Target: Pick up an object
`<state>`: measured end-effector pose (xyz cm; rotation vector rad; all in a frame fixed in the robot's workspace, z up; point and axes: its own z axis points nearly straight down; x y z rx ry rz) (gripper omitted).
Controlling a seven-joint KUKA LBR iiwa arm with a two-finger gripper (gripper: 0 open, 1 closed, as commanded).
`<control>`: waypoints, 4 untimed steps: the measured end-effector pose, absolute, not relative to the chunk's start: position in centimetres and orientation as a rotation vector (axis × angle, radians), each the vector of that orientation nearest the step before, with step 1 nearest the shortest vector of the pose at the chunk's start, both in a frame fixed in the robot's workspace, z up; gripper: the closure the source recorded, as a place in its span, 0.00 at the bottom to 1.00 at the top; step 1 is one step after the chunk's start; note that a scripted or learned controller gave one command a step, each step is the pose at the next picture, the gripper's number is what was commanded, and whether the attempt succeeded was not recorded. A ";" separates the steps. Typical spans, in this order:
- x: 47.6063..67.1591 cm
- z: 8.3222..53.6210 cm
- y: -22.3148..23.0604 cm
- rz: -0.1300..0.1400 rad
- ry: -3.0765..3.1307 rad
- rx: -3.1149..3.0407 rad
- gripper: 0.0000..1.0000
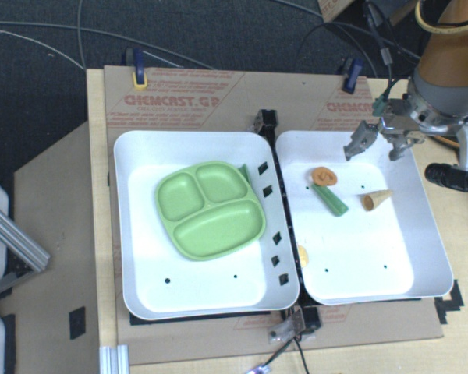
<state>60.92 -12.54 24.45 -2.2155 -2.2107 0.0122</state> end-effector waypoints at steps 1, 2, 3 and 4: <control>61.2 25.1 -12.5 0.000 -2.221 -2.220 0.00; 61.6 20.7 -12.2 0.005 -2.219 -2.216 0.00; 61.8 16.5 -12.3 0.005 -2.218 -2.217 0.00; 62.7 11.0 -12.7 0.005 -2.218 -2.217 0.00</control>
